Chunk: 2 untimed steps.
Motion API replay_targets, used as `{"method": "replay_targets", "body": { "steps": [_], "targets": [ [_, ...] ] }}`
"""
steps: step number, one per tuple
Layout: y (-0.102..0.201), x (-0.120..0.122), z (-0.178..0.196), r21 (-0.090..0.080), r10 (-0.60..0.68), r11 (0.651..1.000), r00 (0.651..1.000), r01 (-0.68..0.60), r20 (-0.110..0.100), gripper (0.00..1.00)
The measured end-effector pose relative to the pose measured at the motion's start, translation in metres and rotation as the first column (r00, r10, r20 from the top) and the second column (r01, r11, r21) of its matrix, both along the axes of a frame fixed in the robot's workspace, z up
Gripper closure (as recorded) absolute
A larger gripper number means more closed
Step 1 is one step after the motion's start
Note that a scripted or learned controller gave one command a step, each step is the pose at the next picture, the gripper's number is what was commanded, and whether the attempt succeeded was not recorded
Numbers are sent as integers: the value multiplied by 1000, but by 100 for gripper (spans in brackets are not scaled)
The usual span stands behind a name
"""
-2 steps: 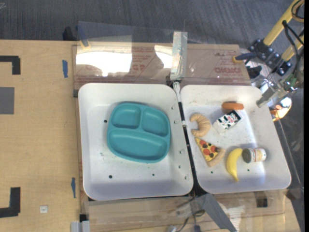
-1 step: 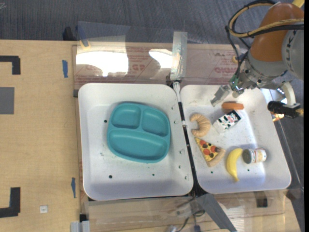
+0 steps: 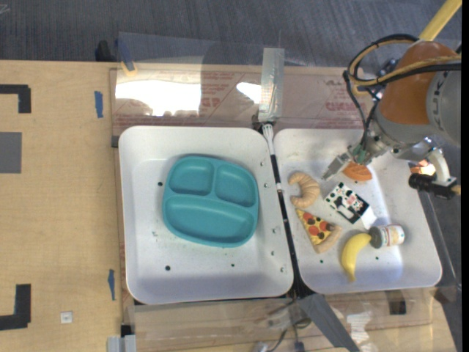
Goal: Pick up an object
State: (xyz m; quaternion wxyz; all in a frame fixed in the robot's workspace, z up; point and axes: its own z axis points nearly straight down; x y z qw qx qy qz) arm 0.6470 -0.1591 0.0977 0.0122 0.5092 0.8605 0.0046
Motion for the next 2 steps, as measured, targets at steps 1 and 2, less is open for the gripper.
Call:
{"method": "replay_targets", "body": {
  "steps": [1,2],
  "targets": [
    [1,-3,4,2,-1,1000,1000,1,-9,100],
    [1,-3,3,2,-1,1000,1000,1,-11,0]
  ]
}}
